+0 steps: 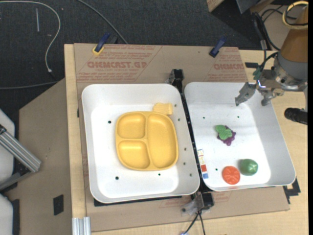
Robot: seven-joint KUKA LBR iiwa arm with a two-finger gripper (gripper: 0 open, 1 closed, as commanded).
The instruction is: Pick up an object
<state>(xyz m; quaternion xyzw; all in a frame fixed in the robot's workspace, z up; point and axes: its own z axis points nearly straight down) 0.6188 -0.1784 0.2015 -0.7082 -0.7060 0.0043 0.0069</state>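
The right bin [210,99] holds three small items: a green-and-purple grape bunch [225,133] near its middle, an orange-red tomato [231,175] at the front, and a green pepper [248,166] beside it. My gripper [254,96] hangs over the bin's back right corner, above and to the right of the grapes. Its two fingers are spread apart, open, with nothing between them. The arm's orange band [296,45] rises at the view's right edge.
The left bin [98,131] carries a yellow divided plate [146,141] and a small pale yellow piece [163,108] behind it. A small card [202,163] leans on the wall between the bins. Blue clamps [101,43] hold the cardboard base at the back.
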